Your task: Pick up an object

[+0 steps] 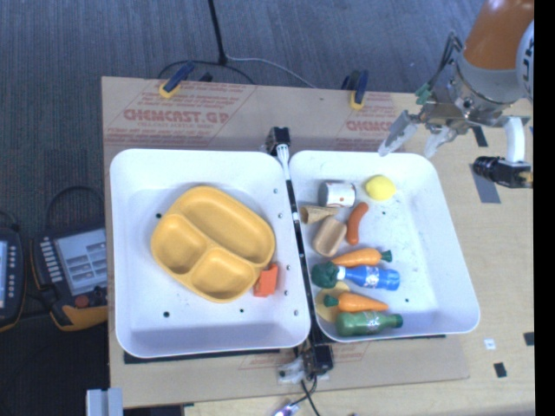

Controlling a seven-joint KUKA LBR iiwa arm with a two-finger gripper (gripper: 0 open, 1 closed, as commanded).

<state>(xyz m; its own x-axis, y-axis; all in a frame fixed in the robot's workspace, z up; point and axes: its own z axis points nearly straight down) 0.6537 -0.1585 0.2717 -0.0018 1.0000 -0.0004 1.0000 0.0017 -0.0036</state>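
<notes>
Ridged orange carrot (357,256), glossy round lemon (379,187)

Arm (507,24): one unit, with an orange band (501,20) of smooth glossy casing above the wrist and a pale grey collar beneath it. Dark cables run down the band's side to the wrist. Gripper (414,143): metal-grey housing carrying two slim, light-coloured fingers (395,137) that taper to points. No markings legible.

Both white bins (139,258) looked smooth, semi-glossy plastic. The yellow divided tray (212,243) inside the left bin appeared matt plastic. Beneath the bins, the board (173,115) looked like printed brown cardboard.
</notes>
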